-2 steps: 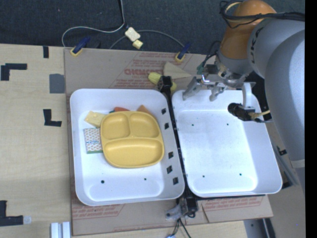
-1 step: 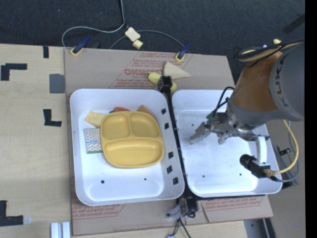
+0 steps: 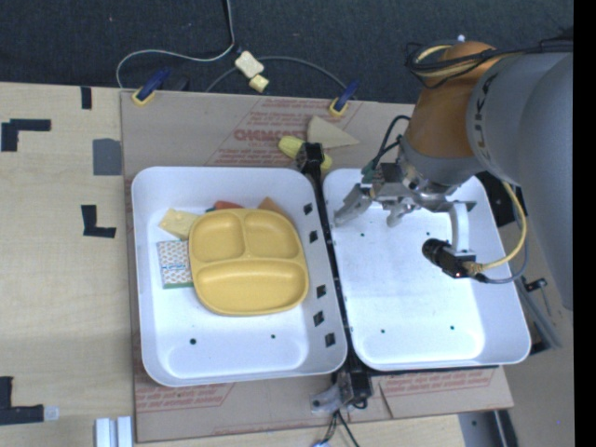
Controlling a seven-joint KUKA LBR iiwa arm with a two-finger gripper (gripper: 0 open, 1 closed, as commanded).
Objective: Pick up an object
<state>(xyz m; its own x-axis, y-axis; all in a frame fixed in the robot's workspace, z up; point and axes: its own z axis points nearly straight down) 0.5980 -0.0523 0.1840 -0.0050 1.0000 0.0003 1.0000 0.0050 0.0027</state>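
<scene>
Grey arm with orange band (image 3: 447,110) reaches in from the right and sits over the far half of the right shallow white bin (image 3: 419,343). Two-finger gripper (image 3: 377,208) hangs low over that bin's far-left area, near the divider between the bins; its metal fingers are spread apart with nothing between them.

Left shallow white bin (image 3: 233,357) holds the objects. A yellow plastic plate with three compartments (image 3: 250,261) lies near the bin's centre, slightly toward the far edge. At the plate's left edge: a small flat card with a pale checked pattern (image 3: 173,264), partly tucked under the plate. Beyond it, a pale yellow flat piece (image 3: 177,222) near the far-left corner. Small red and orange bits (image 3: 244,205) peek out past the plate's far edge; cannot tell what they are.
</scene>
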